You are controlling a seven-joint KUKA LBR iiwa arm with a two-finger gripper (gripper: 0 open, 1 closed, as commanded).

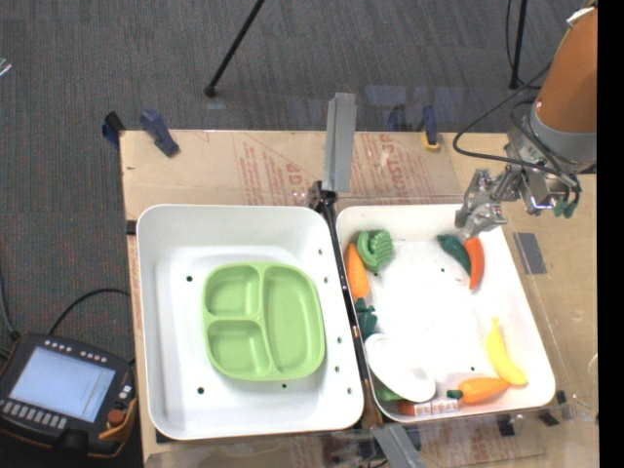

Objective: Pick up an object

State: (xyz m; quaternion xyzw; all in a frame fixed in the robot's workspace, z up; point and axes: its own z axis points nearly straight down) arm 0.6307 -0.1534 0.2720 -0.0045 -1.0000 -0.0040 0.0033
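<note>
Seemingly cardboard, the bench (253,169) bears two bins (161,261) over grey carpet (88,57).

Left bin (156,261): divided plate (263,320) in the middle. Right bin (534,331): plate (400,367) at near-left corner, banana (504,353) along right wall, carrot (482,389) at near wall. Gripper (480,213) over right bin's far-right corner.

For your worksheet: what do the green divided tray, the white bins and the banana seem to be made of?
Green tray: likely moulded plastic, matte, with an even colour and rounded compartments. White bins: probably plastic, smooth with a slight sheen. Banana: looks like a toy, plastic or rubber, uniformly bright yellow.
</note>
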